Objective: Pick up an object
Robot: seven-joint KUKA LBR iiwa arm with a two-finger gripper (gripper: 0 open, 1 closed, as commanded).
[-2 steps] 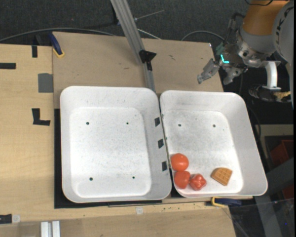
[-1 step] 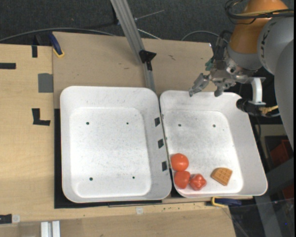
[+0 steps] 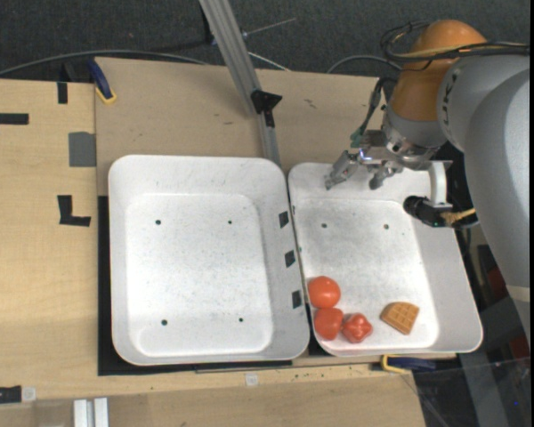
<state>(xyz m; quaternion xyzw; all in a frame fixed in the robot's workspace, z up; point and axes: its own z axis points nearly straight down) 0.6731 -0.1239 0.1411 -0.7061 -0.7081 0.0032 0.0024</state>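
End effector hangs over the far edge of the right bin, fingers spread apart, nothing between them. It's at the opposite end of the bin from the pickable stuff, well apart. Candidates all sit along the near edge of the right bin: an orange-red ball, a second red round piece touching or just beside it, a lumpy red piece right next to that, and a tan waffle-like piece a bit apart to the right. Left bin has no objects in it. Risks, judged from this layout: the three red items are bunched and pressed near the bin's left wall and near rim, so a finger could land on a neighbour or the wall and knock things sideways instead of closing on one. Round ones likely roll or squirt out of a two-finger pinch. The waffle looks flat, so fingers may scrape the bin floor or close above it. It's the most isolated, probably the safest pick.
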